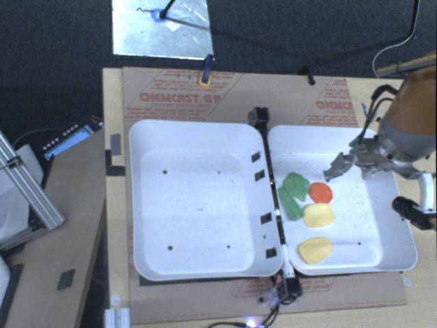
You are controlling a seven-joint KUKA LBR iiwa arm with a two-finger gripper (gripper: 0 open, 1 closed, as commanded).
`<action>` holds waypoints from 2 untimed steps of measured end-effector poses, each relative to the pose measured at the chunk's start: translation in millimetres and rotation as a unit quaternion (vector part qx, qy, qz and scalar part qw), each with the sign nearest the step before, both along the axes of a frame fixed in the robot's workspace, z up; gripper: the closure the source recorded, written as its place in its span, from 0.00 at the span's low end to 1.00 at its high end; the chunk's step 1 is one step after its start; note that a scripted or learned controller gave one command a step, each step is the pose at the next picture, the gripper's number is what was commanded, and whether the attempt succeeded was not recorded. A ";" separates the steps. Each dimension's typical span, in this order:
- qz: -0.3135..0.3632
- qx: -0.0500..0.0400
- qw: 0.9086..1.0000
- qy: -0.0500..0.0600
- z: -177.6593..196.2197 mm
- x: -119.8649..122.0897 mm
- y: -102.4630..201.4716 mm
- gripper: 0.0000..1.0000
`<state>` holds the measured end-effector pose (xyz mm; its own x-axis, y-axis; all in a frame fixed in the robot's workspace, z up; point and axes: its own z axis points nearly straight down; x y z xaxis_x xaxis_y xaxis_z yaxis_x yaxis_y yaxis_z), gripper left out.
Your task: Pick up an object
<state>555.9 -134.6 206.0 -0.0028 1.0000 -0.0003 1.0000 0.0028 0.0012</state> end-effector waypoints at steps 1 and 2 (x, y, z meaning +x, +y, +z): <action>0.001 0.001 1.000 0.002 -127.1 27.4 7.3 0.00; 0.001 0.000 1.000 -0.002 -109.7 29.6 5.9 1.00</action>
<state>585.4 -128.6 96.3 -0.0043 1.0000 -0.0002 1.0000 0.0043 0.0059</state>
